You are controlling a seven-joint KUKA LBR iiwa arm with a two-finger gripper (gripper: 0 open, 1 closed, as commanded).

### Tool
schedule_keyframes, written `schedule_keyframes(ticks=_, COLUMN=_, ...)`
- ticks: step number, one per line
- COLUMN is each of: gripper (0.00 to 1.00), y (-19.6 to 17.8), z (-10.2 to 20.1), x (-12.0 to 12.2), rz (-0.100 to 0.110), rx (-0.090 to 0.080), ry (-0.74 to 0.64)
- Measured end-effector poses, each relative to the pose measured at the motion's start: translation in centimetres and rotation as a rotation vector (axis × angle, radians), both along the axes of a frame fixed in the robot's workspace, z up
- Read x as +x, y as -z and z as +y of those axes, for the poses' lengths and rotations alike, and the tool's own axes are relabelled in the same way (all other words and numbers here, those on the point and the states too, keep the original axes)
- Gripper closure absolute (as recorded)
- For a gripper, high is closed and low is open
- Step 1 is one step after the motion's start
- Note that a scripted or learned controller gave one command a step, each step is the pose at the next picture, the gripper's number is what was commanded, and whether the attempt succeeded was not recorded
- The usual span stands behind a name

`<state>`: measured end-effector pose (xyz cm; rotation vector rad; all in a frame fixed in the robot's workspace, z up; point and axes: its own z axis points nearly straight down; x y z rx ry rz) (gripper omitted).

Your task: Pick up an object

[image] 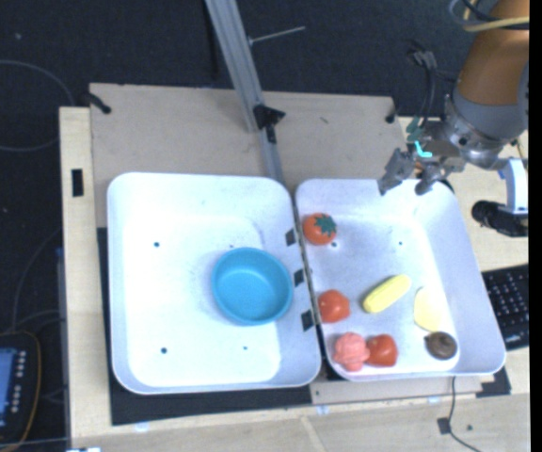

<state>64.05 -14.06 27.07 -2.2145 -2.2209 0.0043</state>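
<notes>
The arm [490,64] is cut off by the frame's top right corner, so only its orange band and grey wrist show. Two white bins sit side by side: the left bin [158,215] holds one blue bowl [250,285], with wide bare floor around it. The right bin [440,224] holds seven small things crowded toward its near half: three red tomato-like pieces [319,228] [333,305] [381,349], one yellow banana-like piece [385,293], one pale yellow piece [426,308] near the right wall, one pink lump [350,348] touching a tomato, and one brown round piece [440,346] hard to identify. The bin's far half lies bare. The gripper [408,179] hangs over the right bin's far rim, its two dark fingers spread apart, nothing between them.
</notes>
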Motion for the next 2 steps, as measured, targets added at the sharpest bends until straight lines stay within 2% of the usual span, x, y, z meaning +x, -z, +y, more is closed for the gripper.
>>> schedule_keyframes(ticks=1, gripper=0.00, y=-0.5, z=0.0, x=0.1, rz=-0.009, rx=-0.001, ry=-0.001)
schedule_keyframes(ticks=2, gripper=0.00, y=5.7, z=0.2, x=-0.3, rz=-0.002, rx=-0.005, ry=0.005)
